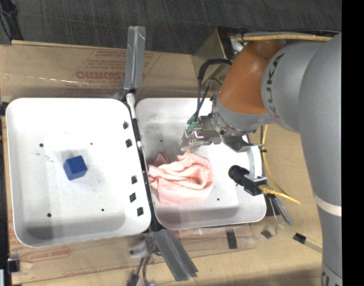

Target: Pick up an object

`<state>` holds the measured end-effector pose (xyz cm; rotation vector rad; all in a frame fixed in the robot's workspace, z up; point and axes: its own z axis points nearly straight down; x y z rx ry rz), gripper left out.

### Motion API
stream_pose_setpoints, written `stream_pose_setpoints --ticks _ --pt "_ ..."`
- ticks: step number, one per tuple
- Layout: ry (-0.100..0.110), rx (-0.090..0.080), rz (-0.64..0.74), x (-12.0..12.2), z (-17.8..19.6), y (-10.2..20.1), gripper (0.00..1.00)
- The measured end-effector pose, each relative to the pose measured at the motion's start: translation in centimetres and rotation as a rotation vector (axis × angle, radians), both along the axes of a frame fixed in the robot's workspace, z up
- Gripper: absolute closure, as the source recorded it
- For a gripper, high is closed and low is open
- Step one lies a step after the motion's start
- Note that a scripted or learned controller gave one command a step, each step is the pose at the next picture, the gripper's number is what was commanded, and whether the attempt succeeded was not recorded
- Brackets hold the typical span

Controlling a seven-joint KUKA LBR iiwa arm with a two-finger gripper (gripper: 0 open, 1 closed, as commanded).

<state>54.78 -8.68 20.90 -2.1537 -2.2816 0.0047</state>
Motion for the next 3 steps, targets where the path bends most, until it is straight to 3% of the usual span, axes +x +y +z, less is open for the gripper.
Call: stream_pose_setpoints --ticks 1,2,3 --pt "0.002 0.001 0.036 -0.6 -1.3 -1.4 1.0" --pt "0.002 0.001 0.036 -0.6 -1.3 -1.4 0.0" --pt "-0.002 0.001 0.046 1.8 -11.9 -3.7 0.0"
